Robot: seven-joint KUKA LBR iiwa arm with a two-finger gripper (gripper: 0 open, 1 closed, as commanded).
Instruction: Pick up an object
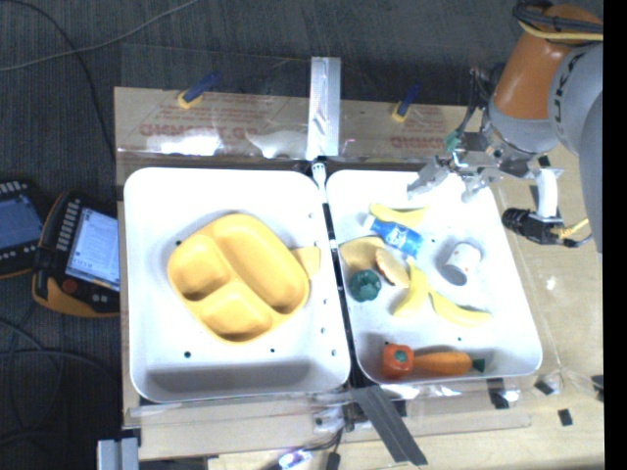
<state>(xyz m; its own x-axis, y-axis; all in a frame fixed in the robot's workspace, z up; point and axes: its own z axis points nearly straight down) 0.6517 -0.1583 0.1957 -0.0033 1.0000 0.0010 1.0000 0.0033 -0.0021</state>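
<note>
Above the right bin's [529, 311] far edge my gripper [453, 176] hangs, fingers spread apart with nothing between them. Below me lie several things close together: a blue-and-white packet [397, 233], 3 banana-like yellow pieces, a small teal lump [365, 284], a grey cup [460, 259] and a carrot [431, 362] along the near wall. The left bin [147, 360] bears a yellow tray [238, 275], too broad for me, I judge. The cup looks the best target: it sits just right of the yellow pieces with some bare floor around it. It is probably light, stiff and a little slick, so it may roll or squirt out if pinched off-centre. I would close across its middle, fingers either side of the round body. The carrot is likely firmer to grip, but lies against the wall.
</note>
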